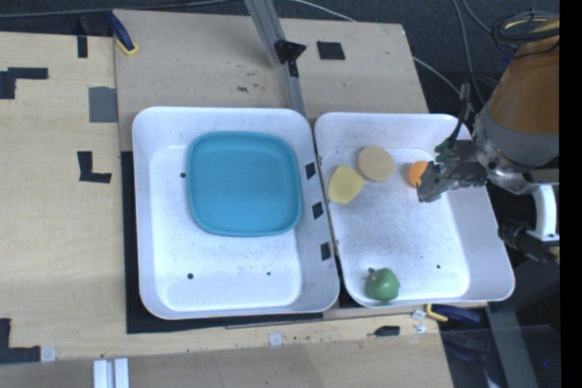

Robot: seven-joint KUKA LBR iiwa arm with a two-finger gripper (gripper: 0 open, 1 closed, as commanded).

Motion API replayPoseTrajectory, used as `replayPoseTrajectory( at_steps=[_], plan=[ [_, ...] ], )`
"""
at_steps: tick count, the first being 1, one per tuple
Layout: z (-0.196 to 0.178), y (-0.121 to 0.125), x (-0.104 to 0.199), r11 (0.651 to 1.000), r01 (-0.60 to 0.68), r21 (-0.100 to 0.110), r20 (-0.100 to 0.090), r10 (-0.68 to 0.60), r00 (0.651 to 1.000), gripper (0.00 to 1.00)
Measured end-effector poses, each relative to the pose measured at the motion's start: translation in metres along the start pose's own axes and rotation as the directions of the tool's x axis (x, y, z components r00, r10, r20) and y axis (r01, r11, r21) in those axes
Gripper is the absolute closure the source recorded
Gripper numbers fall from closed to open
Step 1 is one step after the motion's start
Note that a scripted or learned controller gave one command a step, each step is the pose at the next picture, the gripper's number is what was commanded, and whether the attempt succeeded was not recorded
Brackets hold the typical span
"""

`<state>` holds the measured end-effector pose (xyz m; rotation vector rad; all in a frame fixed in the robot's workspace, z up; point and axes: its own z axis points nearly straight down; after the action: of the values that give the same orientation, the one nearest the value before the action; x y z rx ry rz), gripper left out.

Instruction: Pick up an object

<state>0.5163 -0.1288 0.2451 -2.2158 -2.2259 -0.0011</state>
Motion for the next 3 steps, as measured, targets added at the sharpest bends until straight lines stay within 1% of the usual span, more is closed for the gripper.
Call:
replayPoseTrajectory(
  at_steps=[2, 3],
  plan=[
    [0.023, 0.028, 0.11, 1.0, 0.001, 0.002, 0.0, -0.001, 1.0, 1.0],
    [0.028, 0.05, 0.164, 1.0, 0.0, 0.001, 0.0, 0.0, 1.0, 1.0]
  ],
)
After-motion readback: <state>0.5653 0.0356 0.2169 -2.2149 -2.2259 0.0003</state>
